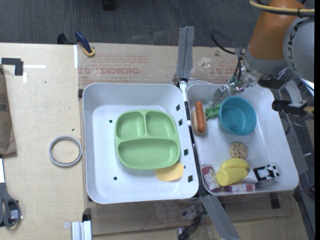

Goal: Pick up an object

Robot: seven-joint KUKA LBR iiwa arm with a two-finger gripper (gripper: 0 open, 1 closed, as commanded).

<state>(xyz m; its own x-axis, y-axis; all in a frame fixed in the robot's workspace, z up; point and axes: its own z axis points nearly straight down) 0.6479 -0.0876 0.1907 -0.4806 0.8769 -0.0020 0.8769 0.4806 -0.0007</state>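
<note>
My gripper (pixel 229 87) hangs low over the back of the right bin (pixel 285 149), under the orange band of the arm. It sits just behind a blue bowl (pixel 238 115) and above a green leafy toy (pixel 214 110). A hot dog (pixel 199 117) lies along the bin's left wall. Toward the front are a cookie (pixel 238 149), a yellow cup on its side (pixel 233 171), a black-and-white cow toy (pixel 265 173) and a red-and-white packet (pixel 210 178). Nothing is visibly held.
The left bin (pixel 95 134) holds a green divided plate (pixel 147 139) and a yellow disc (pixel 170 173). On the bench to the left lie a tape ring (pixel 65 150), scissors (pixel 7 211) and a blue clamp (pixel 85 43). A grey post (pixel 185 51) stands behind the bins.
</note>
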